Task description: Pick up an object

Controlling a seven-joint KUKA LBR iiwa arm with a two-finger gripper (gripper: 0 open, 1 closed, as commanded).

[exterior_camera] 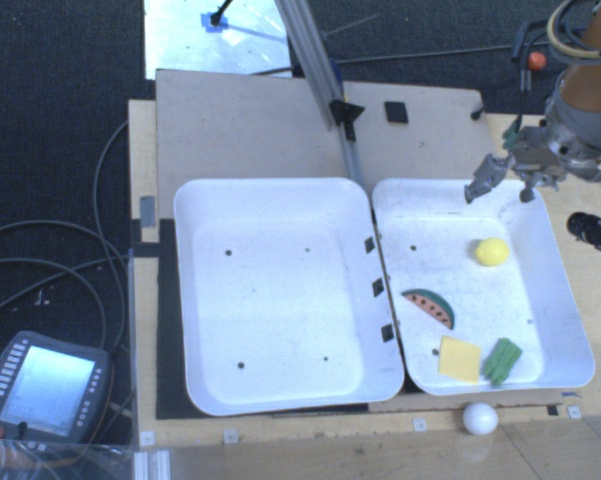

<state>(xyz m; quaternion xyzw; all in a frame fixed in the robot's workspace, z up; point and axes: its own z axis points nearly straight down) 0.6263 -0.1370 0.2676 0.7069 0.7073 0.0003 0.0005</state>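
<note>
Yellow ball (491,252) sits just below the gripper (502,183) — jaws apart, nothing between them; round, so it may roll off an off-centre closing.

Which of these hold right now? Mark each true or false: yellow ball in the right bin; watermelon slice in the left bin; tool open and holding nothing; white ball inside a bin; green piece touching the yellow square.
1. The yellow ball lies in the right bin. True.
2. The watermelon slice lies in the left bin. False: it is in the right bin.
3. The tool is open with nothing between its fingers. True.
4. The white ball sits inside a bin. False: it rests on the bench outside the right bin's near edge.
5. The green piece touches the yellow square. True.
</note>
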